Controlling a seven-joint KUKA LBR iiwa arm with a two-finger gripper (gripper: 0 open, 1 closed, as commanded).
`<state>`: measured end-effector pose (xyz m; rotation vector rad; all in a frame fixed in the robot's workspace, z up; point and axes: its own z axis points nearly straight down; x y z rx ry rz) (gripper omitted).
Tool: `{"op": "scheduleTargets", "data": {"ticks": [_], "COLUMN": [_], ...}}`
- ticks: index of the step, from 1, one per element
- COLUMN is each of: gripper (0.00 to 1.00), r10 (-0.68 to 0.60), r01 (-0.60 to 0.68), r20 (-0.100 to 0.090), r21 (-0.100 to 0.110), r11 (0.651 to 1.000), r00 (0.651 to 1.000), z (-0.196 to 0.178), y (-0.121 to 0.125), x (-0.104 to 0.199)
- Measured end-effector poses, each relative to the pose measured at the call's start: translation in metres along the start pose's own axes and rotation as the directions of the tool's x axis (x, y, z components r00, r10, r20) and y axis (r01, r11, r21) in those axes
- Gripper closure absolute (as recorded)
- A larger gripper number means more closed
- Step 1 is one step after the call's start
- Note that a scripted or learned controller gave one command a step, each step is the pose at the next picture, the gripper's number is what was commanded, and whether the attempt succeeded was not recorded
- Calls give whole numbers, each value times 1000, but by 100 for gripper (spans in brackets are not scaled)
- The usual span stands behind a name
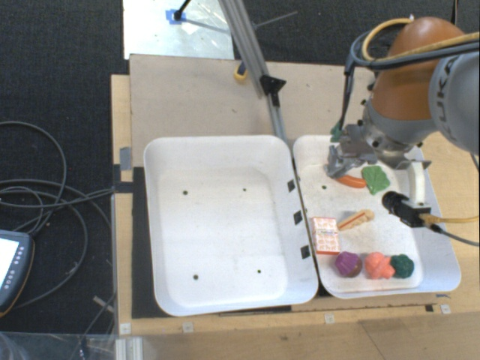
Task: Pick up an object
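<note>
Gripper (339, 167) sits low over a slim orange carrot-like piece (351, 181).

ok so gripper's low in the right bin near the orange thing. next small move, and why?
Probably close the fingers and lift slightly to test the grasp. The gripper sits low at the back of the right bin, right over the orange piece, with the green piece just beside it. Whether anything is between the fingers can't be seen.
</note>
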<state>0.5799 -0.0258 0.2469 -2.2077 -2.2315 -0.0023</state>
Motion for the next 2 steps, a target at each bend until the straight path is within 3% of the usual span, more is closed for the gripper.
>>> {"op": "scheduleTargets", "data": {"ticks": [1, 2], "gripper": [100, 100], "r10": [-1, 1], "r01": [1, -1], "r20": [0, 0], "r21": [-1, -1], "r11": [1000, 1000], "r00": [1000, 1000], "z": [-1, 7], "y": [-10, -16], "x": [63, 107]}}
